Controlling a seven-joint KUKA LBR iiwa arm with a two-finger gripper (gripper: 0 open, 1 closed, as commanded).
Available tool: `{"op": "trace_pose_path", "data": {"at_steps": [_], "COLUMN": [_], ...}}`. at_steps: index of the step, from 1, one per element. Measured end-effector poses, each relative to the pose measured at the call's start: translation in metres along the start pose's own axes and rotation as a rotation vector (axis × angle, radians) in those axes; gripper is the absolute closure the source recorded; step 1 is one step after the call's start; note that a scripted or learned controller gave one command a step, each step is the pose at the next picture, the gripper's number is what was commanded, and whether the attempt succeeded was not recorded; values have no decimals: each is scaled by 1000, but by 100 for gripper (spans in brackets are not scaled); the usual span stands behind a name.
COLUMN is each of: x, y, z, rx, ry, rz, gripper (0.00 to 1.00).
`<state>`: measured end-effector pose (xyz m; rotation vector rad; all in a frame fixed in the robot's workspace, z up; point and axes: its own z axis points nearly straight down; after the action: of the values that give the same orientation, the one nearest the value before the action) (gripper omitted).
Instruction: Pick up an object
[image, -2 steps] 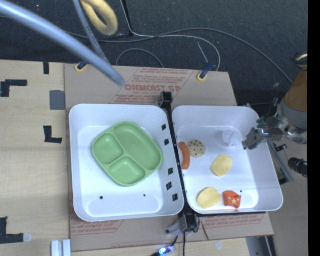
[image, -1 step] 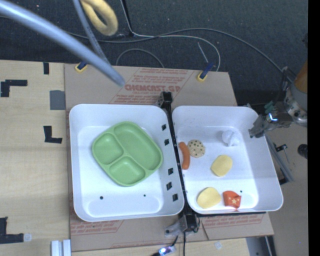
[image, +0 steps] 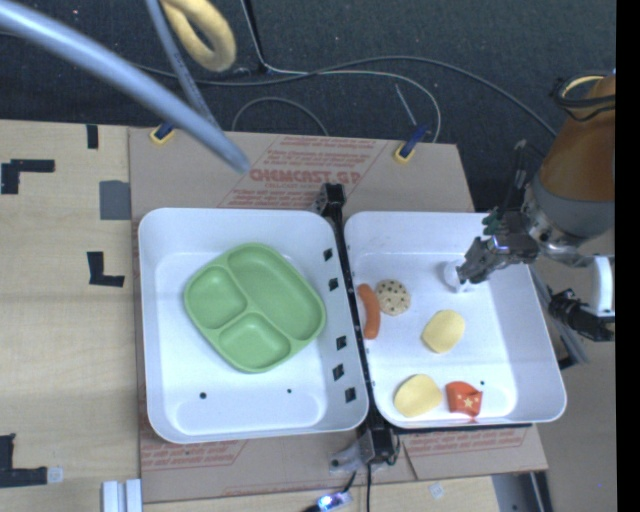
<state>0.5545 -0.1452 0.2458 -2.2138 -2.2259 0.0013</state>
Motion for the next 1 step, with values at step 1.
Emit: {"op": "trace_pose_path", "data": {"at_steps": [1], "x": [45], "y": [-9], "z": [4], "rx": [0], "ry": [-1], "rz": [1], "gripper": [100]}}
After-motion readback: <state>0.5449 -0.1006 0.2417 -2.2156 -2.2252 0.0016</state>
